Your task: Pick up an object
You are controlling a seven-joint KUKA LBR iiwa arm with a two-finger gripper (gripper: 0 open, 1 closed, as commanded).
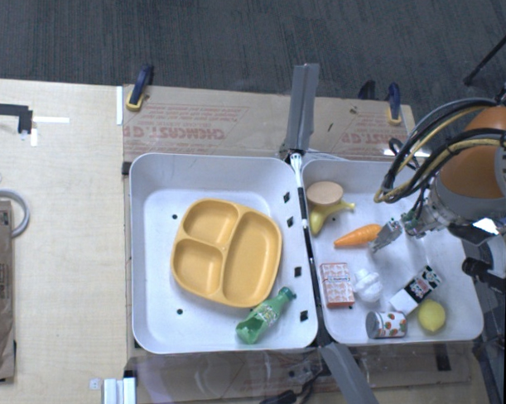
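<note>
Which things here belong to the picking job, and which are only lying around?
For the job:
- claw
- carrot, nearest to it
- other things in the right bin: lemon, can, small box

Lying about:
- yellow plate
- green bottle
- blue clamps

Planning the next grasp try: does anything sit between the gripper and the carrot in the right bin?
Nothing visible does. The gripper hangs just right of the carrot, bare bin floor between them. The banana lies on the carrot's far side.

The bench (54,215) carries two white bins (touching): the left bin (143,259) and the right bin (473,316), cardboard (214,121) at the far side.
</note>
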